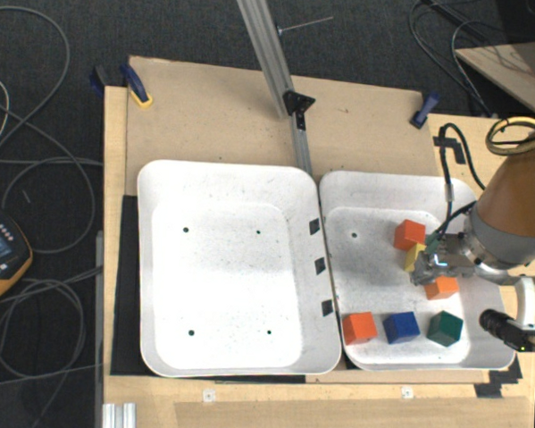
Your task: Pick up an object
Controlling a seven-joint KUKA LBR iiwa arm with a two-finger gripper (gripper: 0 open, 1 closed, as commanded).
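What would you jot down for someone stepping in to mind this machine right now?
Pincer: low in the right bin, among the blocks; whether it is open or shut cannot be told.
Blocks, all in the right bin: an orange block and a yellow block beside the pincer, a small orange block just below it; along the near edge an orange cube, a blue cube and a green cube.
Done: nothing visibly lifted.
Left: grasp one block and raise it.

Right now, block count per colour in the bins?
Orange: 3, at and
Yellow: 1, partly hidden by the gripper
Blue: 1
Green: 1
Total: 6, all in the right bin
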